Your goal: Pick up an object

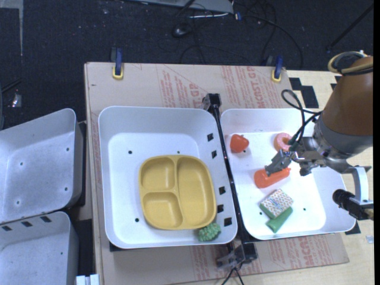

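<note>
The gripper (280,166) stood low over the orange piece (268,177), which lay directly beneath it and just left; its opening could not be judged. A good grasp required centring on that piece, clear of the sponge (276,202) just below.

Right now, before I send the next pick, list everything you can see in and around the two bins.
Bins: two, white, side by side on the bench.
Tray: one, yellow, three compartments, middle of left bin.
Green toy: one, left bin, near edge, beside the tray.
Red toy: one, right bin, far left part.
Pink toy: one, right bin, far side, partly behind the arm.
Orange block: one, middle of right bin.
Speckled block: one, pale, near side.
Green block: one, beside it.
Clamps: two, yellow, far bench edge.
Hand: one, dark, over the orange block.
</note>
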